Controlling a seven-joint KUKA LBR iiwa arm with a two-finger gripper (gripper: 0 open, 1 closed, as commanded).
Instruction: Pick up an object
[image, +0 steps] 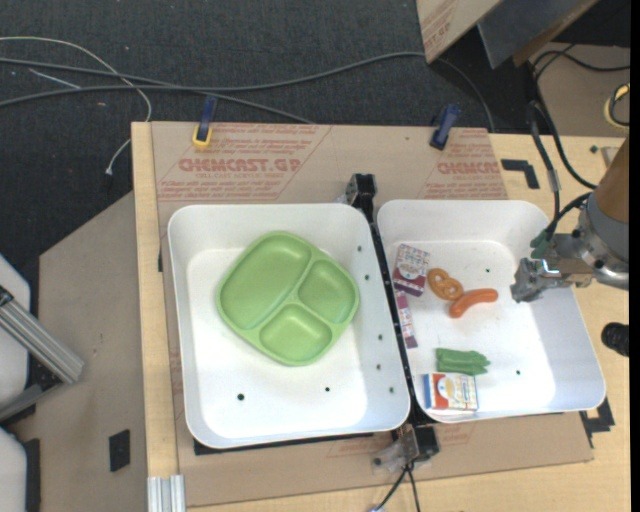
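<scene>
Dark carpet with loose cables surrounds a cardboard-topped bench (300, 150), and on that bench two shallow white bins sit side by side, meeting at a clamped seam that serves as the landmark here. Left of the seam, the left bin (200, 400) holds a green divided plate (288, 297), lying flat and turned at an angle, near the bin's middle.

Just right of the seam, in the right bin (570, 370), a small purple-and-white packet (409, 272) lies close to the dividing wall. A little further from the seam come an orange ring (444, 284) and, touching or nearly touching it, an orange sausage-shaped toy (473, 300). Nearer the camera, a green leafy toy (462, 360) lies just above a small printed carton (447, 392) that rests against the bin's front rim.

Farthest from the seam, over the right bin's right side, the gripper (530, 280) hangs at the end of the grey arm. Whether it stands open or closed I cannot tell at this size and angle; nothing is visibly held in it.

The likely target is the orange sausage-shaped toy, the closest piece on the seam side of the gripper. To pick well, I would centre over the toy's middle, grip across its narrow width, and keep clear of the ring so it is not caught too.
</scene>
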